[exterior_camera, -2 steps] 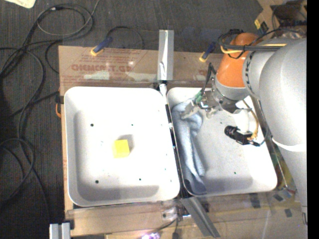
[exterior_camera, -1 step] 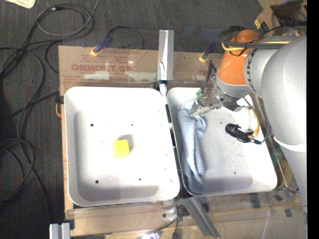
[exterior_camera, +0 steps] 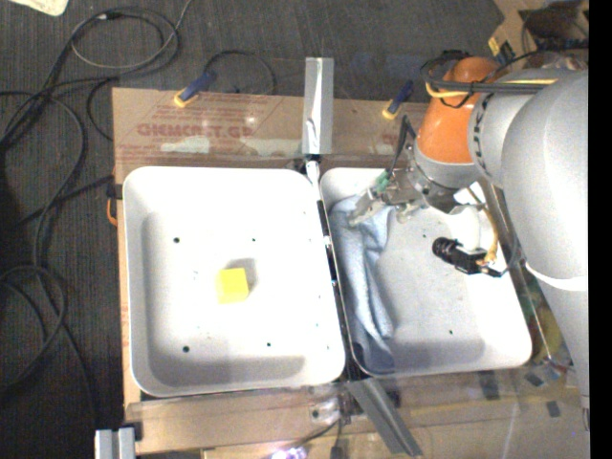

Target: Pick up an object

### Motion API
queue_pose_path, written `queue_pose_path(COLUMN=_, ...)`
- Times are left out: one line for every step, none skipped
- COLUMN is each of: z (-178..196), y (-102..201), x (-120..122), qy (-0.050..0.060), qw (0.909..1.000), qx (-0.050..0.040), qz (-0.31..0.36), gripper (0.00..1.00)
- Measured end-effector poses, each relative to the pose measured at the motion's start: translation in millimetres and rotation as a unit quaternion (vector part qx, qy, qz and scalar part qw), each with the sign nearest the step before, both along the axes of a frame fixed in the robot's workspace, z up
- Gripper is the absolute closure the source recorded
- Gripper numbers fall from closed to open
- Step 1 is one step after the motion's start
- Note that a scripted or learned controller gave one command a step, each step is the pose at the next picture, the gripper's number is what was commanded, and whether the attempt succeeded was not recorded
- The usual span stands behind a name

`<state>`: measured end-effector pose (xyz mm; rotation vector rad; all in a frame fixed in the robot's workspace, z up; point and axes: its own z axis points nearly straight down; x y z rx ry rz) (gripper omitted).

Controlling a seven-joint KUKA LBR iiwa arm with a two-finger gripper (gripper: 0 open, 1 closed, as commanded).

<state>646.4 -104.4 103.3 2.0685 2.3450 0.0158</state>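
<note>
One yellow block point(exterior_camera: 233, 284) lies alone near the middle of the left bin point(exterior_camera: 153, 194), well clear of the arm. In the right bin point(exterior_camera: 478, 347), a pale blue cloth point(exterior_camera: 368, 275) drapes along the left wall. The gripper point(exterior_camera: 382, 199) hangs over the cloth's upper end, likely reaching for it; whether its fingers are apart or together, I cannot tell.

yellow foam cube point(exterior_camera: 233, 284): I see it lying flat, mid-floor, left white bin point(exterior_camera: 143, 199).
pale blue cloth point(exterior_camera: 368, 275): crumpled along right white bin's point(exterior_camera: 497, 352) left wall.
</note>
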Motion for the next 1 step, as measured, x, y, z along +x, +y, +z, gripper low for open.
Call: queue_pose_path(z=-10.4, y=1.3, x=8.5, qy=0.003, qw=0.9993, qx=-0.0033, qz=0.037, gripper=0.00)
